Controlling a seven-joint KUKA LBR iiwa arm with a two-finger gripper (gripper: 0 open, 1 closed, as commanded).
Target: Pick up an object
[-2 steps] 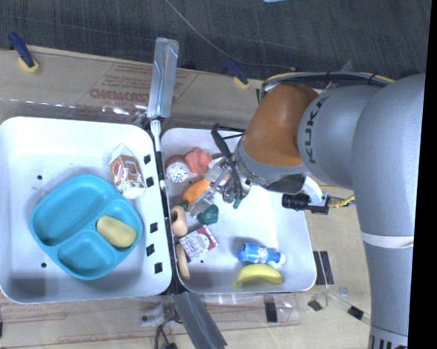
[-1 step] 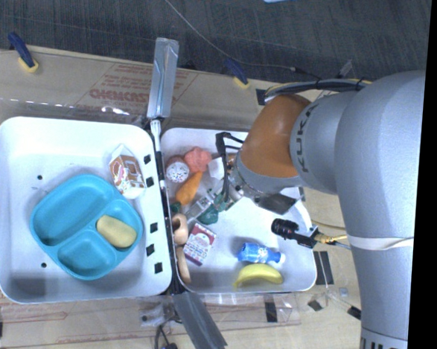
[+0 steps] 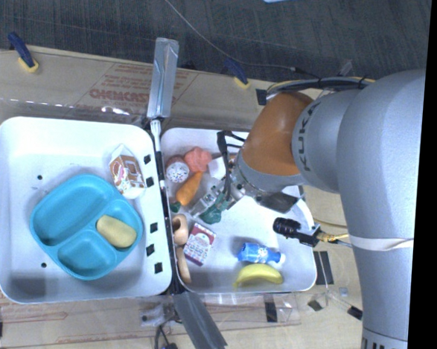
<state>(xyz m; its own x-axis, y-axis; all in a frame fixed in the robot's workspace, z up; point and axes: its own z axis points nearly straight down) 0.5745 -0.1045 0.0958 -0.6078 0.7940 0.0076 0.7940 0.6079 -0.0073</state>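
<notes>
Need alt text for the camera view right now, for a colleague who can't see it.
The grey arm reaches from the right, its pincer low in the right bin near a carrot, with a banana and small bottle nearer the front. The left bin holds a blue divided plate bearing a yellow piece.

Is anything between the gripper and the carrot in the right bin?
Nothing visible stands between them. The gripper hangs low in the right bin, right beside the carrot. A white ball and a pink toy crowd the carrot's far side, so they could get bumped.
</notes>
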